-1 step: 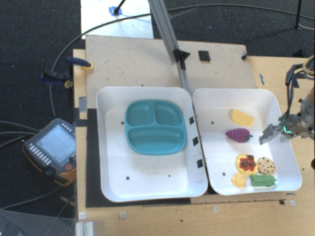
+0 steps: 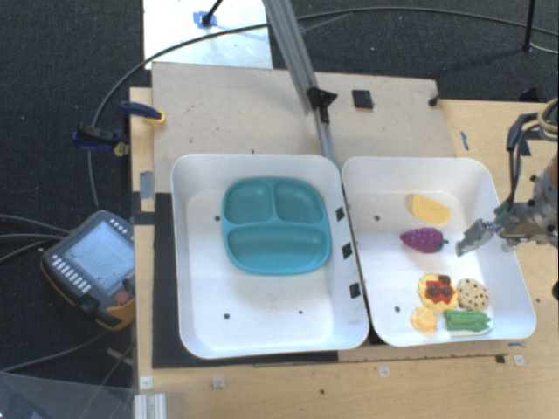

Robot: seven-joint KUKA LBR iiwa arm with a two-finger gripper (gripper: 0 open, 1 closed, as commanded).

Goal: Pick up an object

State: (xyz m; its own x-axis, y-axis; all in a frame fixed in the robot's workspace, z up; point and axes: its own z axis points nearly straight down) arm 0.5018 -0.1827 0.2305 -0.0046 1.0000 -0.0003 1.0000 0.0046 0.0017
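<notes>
The right bin (image 2: 384, 190) holds several toy foods. A yellow wedge (image 2: 430, 209) lies near its back, with a purple bunch of grapes (image 2: 423, 239) just in front of it. Toward the front lie a yellow and red piece (image 2: 438, 290), a speckled cookie (image 2: 472, 295), a green pod (image 2: 467, 321) and a small orange-yellow piece (image 2: 424, 319). My gripper (image 2: 476, 236) reaches in from the right edge and hangs over the right bin, just right of the grapes and apart from them. I see nothing held in it.
The left bin (image 2: 201, 260) holds a teal divided plate (image 2: 276, 225). A metal pole (image 2: 297, 51) slants across the back of the bench. A teach pendant (image 2: 92, 264) and cables lie on the floor at the left.
</notes>
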